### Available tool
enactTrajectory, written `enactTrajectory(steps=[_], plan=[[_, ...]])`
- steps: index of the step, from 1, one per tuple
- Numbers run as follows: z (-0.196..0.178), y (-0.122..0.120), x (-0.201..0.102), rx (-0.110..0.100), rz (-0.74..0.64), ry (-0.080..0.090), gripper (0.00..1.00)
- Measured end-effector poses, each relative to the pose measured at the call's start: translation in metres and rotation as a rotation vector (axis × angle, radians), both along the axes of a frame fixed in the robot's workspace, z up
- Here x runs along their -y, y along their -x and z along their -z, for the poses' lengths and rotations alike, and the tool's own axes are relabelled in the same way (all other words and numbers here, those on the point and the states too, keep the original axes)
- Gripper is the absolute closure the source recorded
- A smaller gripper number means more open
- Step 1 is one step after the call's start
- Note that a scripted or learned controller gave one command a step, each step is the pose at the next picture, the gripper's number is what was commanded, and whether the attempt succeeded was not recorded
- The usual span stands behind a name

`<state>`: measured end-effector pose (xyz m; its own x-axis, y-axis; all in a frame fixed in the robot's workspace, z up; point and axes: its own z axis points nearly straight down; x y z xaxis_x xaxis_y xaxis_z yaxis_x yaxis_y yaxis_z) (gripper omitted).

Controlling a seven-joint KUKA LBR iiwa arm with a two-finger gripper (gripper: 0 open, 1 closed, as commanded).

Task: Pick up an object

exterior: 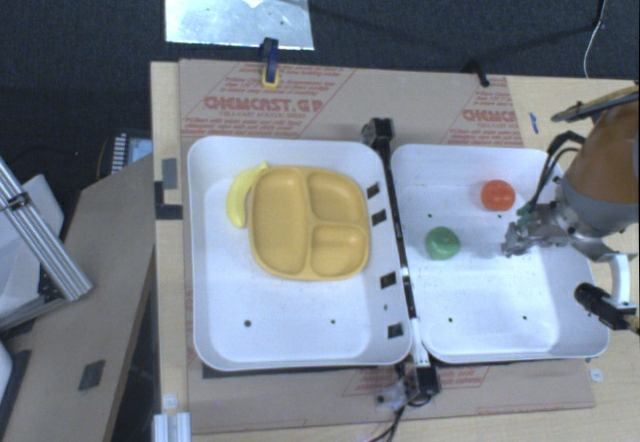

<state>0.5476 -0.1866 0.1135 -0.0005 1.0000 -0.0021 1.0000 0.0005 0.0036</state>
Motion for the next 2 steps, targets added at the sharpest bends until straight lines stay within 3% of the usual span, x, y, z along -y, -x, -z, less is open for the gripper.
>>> enactTrajectory(steps=[2], plan=[[-0.098, -0.006, 0.005, 0.003, -0.004, 0.0, 1.0]])
